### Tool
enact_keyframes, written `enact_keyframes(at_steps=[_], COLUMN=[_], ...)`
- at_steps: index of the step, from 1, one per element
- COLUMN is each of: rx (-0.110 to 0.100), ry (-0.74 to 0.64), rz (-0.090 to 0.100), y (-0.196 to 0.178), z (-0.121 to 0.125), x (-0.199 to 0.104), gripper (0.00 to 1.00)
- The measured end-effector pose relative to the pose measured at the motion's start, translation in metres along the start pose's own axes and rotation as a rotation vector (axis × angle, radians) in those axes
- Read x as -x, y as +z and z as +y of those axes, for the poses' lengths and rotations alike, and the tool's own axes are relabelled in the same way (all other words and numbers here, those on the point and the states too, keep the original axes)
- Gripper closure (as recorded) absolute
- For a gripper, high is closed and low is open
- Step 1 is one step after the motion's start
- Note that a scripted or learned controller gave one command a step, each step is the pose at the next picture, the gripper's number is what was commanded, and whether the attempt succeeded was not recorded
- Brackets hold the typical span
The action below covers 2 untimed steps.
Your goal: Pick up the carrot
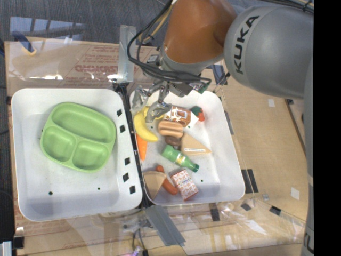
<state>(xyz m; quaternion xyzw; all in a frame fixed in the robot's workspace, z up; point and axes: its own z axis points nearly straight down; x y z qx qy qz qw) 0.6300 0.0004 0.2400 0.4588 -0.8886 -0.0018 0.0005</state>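
The carrot (141, 147) is a small orange cone lying along the left wall of the right bin (226, 148), just below the yellow banana (143, 126). My gripper (150, 103) hangs under the orange wrist band at the bin's back left, above the banana's upper end and well behind the carrot. Its metal fingers (158, 110) stand apart, open, with nothing between them.
Packed beside the carrot are a hot dog (171, 127), a green bottle (180, 159), a cheese wedge (195, 149), a small carton (184, 184) and a tan taco shell (154, 182). The left bin (24, 159) holds a green divided plate (78, 136).
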Motion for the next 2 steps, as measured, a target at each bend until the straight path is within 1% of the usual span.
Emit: enact_keyframes(at_steps=[1, 2], rx=[-0.002, -0.003], ry=[-0.318, -0.356], rz=[-0.001, -0.002], y=[0.003, 0.005], z=[0.03, 0.081], x=[0.083, 0.159], gripper=[1.0, 1.0])
